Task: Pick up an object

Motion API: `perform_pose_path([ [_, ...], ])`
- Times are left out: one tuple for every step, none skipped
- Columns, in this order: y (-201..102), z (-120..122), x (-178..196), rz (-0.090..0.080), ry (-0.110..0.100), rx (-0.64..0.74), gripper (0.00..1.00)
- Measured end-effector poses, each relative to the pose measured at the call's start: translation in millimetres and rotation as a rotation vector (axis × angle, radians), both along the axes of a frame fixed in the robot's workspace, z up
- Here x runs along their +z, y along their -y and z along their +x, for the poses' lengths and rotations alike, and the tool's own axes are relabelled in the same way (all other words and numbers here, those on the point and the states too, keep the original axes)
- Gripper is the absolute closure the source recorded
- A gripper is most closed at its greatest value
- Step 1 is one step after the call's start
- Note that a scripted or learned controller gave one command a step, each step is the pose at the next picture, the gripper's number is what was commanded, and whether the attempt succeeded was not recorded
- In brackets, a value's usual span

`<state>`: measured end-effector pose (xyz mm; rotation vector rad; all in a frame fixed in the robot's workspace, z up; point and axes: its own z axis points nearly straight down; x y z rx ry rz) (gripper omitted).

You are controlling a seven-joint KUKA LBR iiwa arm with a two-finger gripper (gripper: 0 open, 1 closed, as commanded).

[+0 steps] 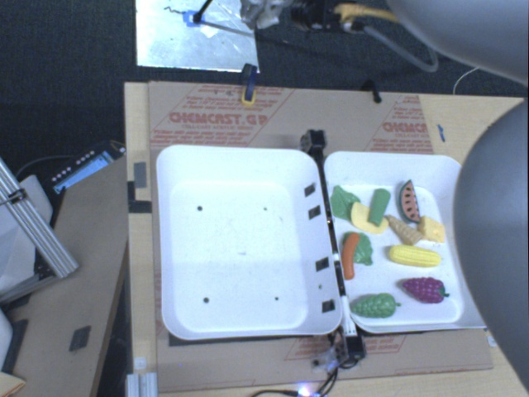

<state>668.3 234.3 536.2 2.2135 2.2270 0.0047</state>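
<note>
Hovering beyond the bench's far edge, gripper (266, 5) state unreadable; toy food — corn (414, 256), grapes (423, 289), carrot (349, 254) — crowds the right bin (450, 170), so a descent risks snagging neighbours or slipping.

On the bench you see a brown protective sheet (223, 114) with red print. Two white bins lie on it, touching side by side: the left bin (178, 246) and the right bin (446, 168). Small black clips (314, 212) sit along the edge where they meet. A yellow clamp (248, 85) grips the far edge of the bench. Beyond that edge lies a shiny metal plate (173, 31). Off the left edge you find a blue device (83, 168) and an aluminium rail (41, 238).
</note>
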Motion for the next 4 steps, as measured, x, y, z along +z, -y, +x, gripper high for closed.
perform_pose_path([
  [62,0,-53,-0.003,-0.007,-0.01,1.0],
  [30,-12,-59,0.0,-0.003,-0.001,1.0],
  [-2,-18,-56,0.001,-0.001,0.0,1.0],
  [0,1,-44,0.0,0.001,-0.002,1.0],
])
